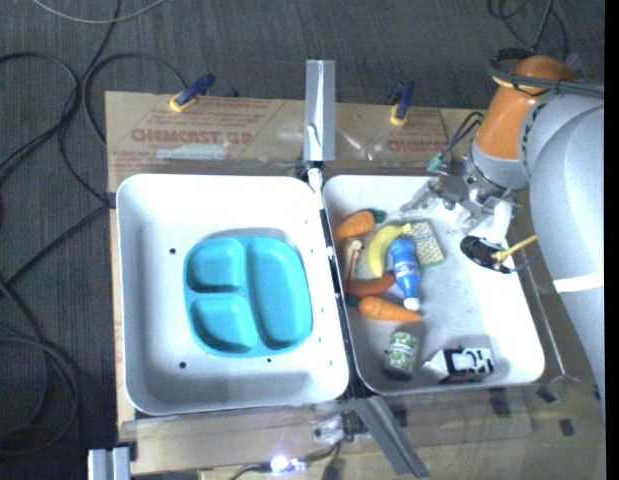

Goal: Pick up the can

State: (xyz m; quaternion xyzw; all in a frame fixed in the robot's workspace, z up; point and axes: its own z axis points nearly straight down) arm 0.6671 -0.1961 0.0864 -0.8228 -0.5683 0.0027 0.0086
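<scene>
The can (401, 352) is small, with a green patterned label and a pale top. It sits near the front edge of the right bin (509, 313), just in front of a carrot (389, 309). My gripper (436, 194) hangs over the back of the right bin, beside the far rim and well behind the can. Nothing shows in its grasp. The grey arm with its orange band (509, 118) comes in from the upper right.
Behind the can lie a blue bottle (404, 268), a banana (379, 243), two more carrots (355, 224) and a speckled pad (426, 241). A black and white object (469, 362) sits right of the can. The left bin (149, 228) holds a blue divided tray (249, 293).
</scene>
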